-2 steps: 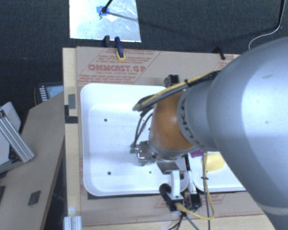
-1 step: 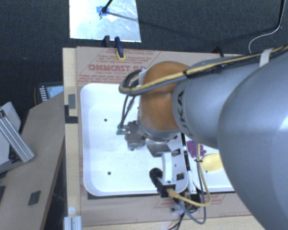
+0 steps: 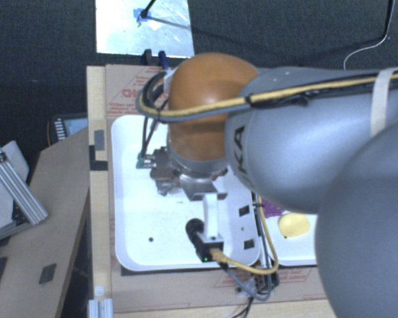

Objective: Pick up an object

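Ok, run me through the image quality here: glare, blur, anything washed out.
Camera view: the grey arm sits close to the lens and looks soft, hiding much of the right bin; the shiny sheet at the top glares bright; the left bin is evenly lit, its white nearly washed out; the yellow object is slightly blurred.

Even, diffuse light from above washes the left bin (image 3: 129, 197) almost to blank white, and the gripper (image 3: 162, 177) shows little crisp detail. The arm (image 3: 318, 151), close to the lens, is soft and out of focus. Its orange band (image 3: 205, 98) has a dull sheen. Beyond the worktop's far edge a shiny sheet (image 3: 142, 18) glares bluish-white.
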{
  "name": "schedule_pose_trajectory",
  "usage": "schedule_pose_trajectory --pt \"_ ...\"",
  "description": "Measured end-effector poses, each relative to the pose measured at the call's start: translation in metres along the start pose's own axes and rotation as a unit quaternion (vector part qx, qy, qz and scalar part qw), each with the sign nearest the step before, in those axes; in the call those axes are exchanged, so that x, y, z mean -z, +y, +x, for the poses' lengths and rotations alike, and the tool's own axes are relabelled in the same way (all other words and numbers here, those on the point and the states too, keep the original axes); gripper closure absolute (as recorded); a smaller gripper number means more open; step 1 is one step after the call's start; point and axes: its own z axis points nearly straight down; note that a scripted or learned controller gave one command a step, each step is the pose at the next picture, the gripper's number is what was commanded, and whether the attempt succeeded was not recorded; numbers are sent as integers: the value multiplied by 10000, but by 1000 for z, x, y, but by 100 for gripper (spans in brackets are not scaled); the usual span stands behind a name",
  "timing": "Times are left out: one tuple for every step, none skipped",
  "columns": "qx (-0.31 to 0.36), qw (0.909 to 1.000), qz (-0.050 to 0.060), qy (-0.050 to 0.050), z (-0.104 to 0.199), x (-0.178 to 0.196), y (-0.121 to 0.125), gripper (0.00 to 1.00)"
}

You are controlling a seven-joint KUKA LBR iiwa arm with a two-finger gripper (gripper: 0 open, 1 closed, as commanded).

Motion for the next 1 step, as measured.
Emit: schedule_pose_trajectory --pt "-48 10000 60 -42 -6 -79 10 100"
